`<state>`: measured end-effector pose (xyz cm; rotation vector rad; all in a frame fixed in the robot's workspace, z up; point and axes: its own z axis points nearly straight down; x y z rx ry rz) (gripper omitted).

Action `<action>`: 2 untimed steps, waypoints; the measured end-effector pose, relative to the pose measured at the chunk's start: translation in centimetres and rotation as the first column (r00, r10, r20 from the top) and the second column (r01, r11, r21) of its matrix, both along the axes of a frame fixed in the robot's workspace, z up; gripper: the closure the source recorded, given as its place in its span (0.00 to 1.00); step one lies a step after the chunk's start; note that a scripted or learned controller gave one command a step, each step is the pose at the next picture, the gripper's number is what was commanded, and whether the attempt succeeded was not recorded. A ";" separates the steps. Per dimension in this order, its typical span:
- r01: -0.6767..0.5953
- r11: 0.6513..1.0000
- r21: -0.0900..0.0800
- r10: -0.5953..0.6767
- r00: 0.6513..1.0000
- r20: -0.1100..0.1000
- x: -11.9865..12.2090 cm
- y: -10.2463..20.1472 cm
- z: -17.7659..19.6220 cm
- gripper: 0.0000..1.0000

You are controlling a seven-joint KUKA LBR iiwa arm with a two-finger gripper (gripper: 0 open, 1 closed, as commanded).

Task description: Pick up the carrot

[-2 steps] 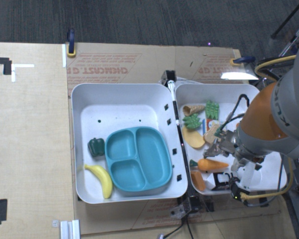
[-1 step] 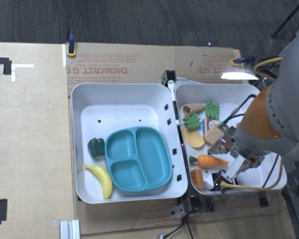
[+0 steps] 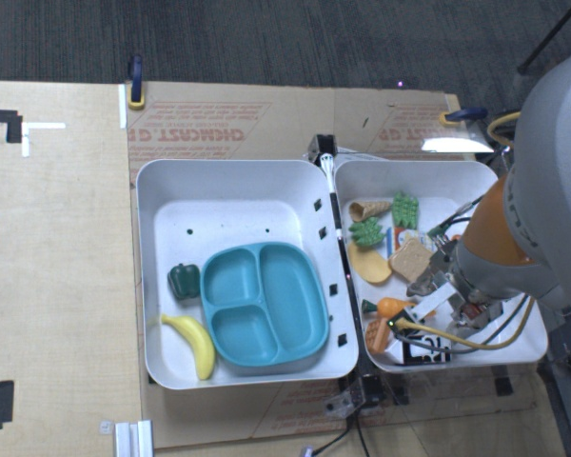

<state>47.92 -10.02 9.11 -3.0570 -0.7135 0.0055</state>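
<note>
On the desk (image 3: 57, 284) sit 2 white bins. The right bin (image 3: 476, 181) holds the carrot (image 3: 392, 307), lying near its front left, beside a bread slice (image 3: 412, 258) and a green leafy toy (image 3: 367, 233). The claw (image 3: 421, 324) hangs low just right of the carrot; whether it is spread or pressed together cannot be told. The left bin (image 3: 219, 184) holds a teal divided tray (image 3: 265, 305), a banana (image 3: 196, 343) and a green pepper (image 3: 184, 280).

The grey KUKA arm (image 3: 552, 160) enters from the right, its large rounded body sloping down and leftward. An orange band (image 3: 495, 231) sits above the wrist. Below it, the two-finger gripper (image 3: 428, 312) hangs low amid grey brackets and looping cables.
</note>
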 end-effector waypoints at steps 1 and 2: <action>-0.097 0.995 -0.001 0.097 0.995 0.000 7.3 8.1 10.0 0.00; -0.244 0.970 0.000 0.244 0.970 -0.002 0.5 9.8 12.8 0.00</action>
